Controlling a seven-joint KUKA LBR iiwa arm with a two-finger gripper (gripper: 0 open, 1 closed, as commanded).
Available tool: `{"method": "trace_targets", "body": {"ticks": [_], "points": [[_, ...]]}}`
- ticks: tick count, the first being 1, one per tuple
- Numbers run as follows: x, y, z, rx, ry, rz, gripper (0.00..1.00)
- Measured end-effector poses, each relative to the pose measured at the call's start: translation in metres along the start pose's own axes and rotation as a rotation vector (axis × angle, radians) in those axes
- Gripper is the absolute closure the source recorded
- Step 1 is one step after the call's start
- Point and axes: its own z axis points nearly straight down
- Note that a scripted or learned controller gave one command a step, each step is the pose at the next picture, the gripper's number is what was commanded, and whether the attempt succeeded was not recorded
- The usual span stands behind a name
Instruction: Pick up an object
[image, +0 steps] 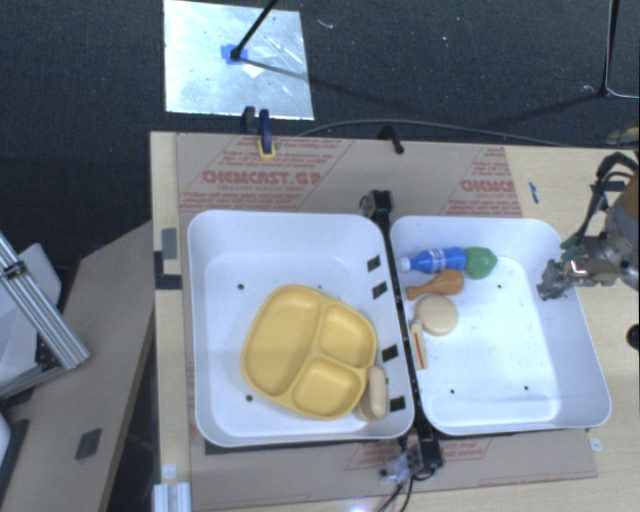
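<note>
Objects we see, left to right: yellow tray (310, 350) and bread roll (375, 392) in the left bin (215, 330); bottle (433, 261), green ball (481, 262), drumstick (436, 286), round bun (437, 315) in the right bin (520, 400); gripper (556, 278) at its right rim, we cannot tell its state

Tray (300, 350): yellow, three compartments, lying flat and slightly turned in left bin, toward its front right.
Bun (375, 392): pale tan, oblong, touching tray's front right corner.
Bottle (434, 261): blue with white cap, on its side at back left of right bin.
Green ball (481, 261): at bottle's right end.
Drumstick (438, 285): tan, lying just in front of bottle.
Disc (437, 315): cream, round, in front of drumstick.
Orange stick (418, 349): thin, beside disc, along divider.
</note>
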Motion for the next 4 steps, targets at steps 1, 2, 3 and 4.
{"method": "trace_targets", "body": {"ticks": [1,2,3,4], "points": [[0.063,0.008,0.007,0.004,0.003,-0.005,1.00],[0.113,0.013,-0.001,0.003,0.003,-0.005,1.00],[0.161,0.011,-0.002,0.004,0.004,-0.004,1.00],[0.212,0.013,0.014,0.006,0.004,-0.004,1.00]]}}
